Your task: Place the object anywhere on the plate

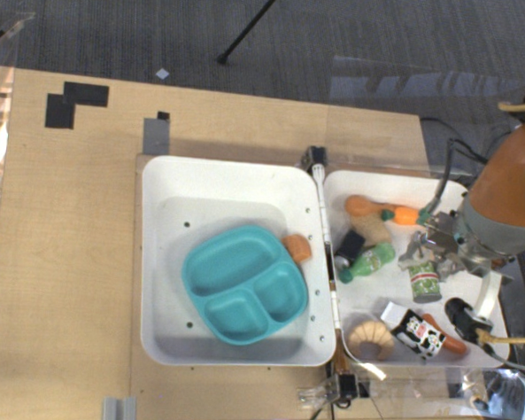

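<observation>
Lying nearest in the right bin (pixel 484 356) are a croissant (pixel 373 337) and a black-and-white toy (pixel 422 334). Above them, the end effector (pixel 432 259) is clamped on a small green-labelled can (pixel 424 282). The teal plate (pixel 245 284) sits in the left bin (pixel 158 243), an orange object (pixel 297 248) touching its far edge.

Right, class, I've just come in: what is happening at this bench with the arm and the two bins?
A robot arm reaches in over the right bin, its hand low by a small green-and-white can. Whether it grips the can is unclear. The teal divided plate sits in the left bin, with a small orange item touching its edge. No object from the right bin is on the plate yet.
</observation>
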Robot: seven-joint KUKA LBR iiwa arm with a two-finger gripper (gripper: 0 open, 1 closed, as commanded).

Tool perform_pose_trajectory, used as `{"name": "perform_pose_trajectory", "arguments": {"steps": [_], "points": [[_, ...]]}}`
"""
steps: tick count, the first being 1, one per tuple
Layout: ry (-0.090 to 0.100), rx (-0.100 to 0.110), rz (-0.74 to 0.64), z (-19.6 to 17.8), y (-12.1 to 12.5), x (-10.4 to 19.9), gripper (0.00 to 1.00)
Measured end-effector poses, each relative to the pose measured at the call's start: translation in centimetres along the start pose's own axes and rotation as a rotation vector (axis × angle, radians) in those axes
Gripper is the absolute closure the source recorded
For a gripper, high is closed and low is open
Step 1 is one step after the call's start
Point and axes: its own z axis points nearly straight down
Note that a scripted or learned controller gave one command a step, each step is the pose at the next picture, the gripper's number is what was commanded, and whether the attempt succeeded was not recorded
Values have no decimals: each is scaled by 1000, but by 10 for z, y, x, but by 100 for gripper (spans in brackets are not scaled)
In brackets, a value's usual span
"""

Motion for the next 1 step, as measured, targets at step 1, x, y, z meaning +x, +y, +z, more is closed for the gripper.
{"name": "perform_pose_trajectory", "arguments": {"steps": [1], "points": [[0, 0, 0, 0, 0, 0, 0]]}}
